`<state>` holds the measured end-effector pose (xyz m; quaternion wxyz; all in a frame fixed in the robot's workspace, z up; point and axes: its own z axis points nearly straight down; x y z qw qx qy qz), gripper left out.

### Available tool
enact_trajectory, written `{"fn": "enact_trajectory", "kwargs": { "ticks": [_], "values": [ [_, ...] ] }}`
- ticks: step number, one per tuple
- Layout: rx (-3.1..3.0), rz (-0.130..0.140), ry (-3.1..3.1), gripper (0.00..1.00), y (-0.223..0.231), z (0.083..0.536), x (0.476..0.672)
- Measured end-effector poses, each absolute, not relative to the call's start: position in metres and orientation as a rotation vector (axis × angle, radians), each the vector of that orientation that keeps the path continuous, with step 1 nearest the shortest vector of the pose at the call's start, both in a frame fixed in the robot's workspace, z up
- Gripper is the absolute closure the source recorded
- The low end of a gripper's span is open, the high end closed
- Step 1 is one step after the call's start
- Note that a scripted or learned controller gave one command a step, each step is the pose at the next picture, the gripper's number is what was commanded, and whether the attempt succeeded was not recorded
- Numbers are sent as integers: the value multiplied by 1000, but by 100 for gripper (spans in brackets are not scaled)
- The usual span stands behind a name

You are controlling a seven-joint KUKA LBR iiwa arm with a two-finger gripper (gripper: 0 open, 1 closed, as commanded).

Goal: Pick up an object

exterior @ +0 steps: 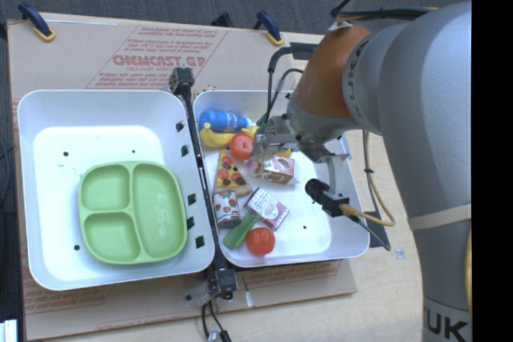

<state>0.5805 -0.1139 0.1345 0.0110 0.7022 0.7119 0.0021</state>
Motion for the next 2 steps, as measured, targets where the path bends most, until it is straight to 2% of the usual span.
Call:
{"fn": "enact_trajectory", "kwargs": {
  "ticks": [2],
  "values": [
    [2185,1,2228,100,-114,155,581]
  ]
}}
